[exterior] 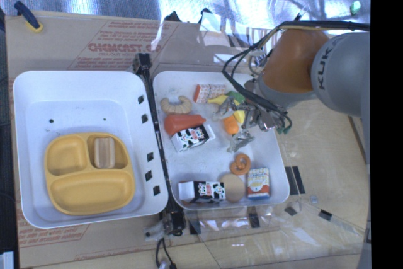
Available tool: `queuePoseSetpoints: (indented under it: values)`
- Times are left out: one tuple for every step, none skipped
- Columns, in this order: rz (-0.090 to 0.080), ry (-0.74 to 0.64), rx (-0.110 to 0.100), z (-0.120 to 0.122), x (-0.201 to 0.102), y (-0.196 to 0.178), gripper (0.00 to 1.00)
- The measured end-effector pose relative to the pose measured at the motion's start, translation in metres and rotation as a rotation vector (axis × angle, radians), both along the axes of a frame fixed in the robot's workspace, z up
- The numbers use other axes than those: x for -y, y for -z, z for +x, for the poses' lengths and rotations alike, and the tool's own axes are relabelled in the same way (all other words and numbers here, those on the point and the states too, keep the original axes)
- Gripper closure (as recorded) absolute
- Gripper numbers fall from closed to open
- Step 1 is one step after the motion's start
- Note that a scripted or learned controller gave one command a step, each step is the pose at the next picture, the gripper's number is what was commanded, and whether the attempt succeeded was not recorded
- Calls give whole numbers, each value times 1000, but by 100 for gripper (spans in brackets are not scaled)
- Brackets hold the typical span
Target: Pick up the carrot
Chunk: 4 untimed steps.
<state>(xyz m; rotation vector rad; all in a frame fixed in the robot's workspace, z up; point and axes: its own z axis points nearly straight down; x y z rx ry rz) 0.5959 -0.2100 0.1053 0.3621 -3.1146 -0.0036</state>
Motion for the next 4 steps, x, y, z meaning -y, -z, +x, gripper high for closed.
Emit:
queuePoseSetpoints:
  values:
    - [-2, -9, 11, 4, -2, -15, 100]
    - [-8, -223, 21, -11, 0, -144, 100]
    - [0, -375, 9, -89, -30, 5, 100]
    - [-2, -71, 15, -77, -95, -105, 100]
